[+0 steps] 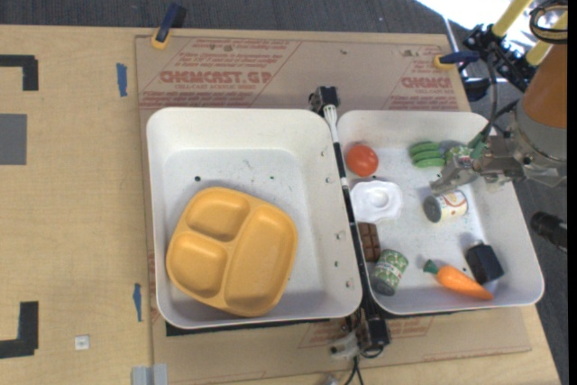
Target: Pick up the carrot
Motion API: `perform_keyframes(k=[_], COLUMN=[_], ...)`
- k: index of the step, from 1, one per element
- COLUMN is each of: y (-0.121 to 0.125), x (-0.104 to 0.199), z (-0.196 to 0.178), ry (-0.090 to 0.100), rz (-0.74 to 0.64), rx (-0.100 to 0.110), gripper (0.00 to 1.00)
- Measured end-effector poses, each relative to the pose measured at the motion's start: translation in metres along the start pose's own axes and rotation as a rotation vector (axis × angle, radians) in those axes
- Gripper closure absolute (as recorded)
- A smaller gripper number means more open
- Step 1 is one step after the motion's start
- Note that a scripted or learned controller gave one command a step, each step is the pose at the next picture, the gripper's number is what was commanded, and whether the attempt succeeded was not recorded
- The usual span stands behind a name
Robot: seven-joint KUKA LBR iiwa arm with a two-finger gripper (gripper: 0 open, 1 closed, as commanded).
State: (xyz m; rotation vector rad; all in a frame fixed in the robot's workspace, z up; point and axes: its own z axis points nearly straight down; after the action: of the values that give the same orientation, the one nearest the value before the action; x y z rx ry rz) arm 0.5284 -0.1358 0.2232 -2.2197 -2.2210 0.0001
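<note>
The gripper (pixel 455 180) is seen low over the right bin (pixel 518 221), reaching in from the right; whether anything is held, or how far it is spread, cannot be told. A small grey-and-white object (pixel 446 207) lies just beneath it, and a green vegetable (pixel 431 153) just beyond it. The carrot (pixel 458 279) is found well apart from the gripper, at the near edge of the same bin, lying flat with its green end to the left, just beside a dark block (pixel 484 263). A red tomato (pixel 362 160), a white cup (pixel 375 200), a brown chocolate bar (pixel 368 238) and a green can (pixel 389 270) are ranged along the bin's left side. A yellow divided plate (pixel 232 250) is held in the left bin (pixel 171 140)
</note>
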Motion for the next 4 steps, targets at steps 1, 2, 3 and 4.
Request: perform_keyframes(k=[1,2,3,4], y=[-0.039,-0.048,-0.049,0.057], x=[0.038,0.046,0.066,0.023], z=[0.131,0.01,0.039,0.055], ry=[-0.001,-0.002,0.0,-0.004], rz=[-0.199,-0.498,-0.575,-0.705], rx=[-0.001,-0.003,0.0,-0.004], gripper=[0.0,0.0,0.0,0.0])
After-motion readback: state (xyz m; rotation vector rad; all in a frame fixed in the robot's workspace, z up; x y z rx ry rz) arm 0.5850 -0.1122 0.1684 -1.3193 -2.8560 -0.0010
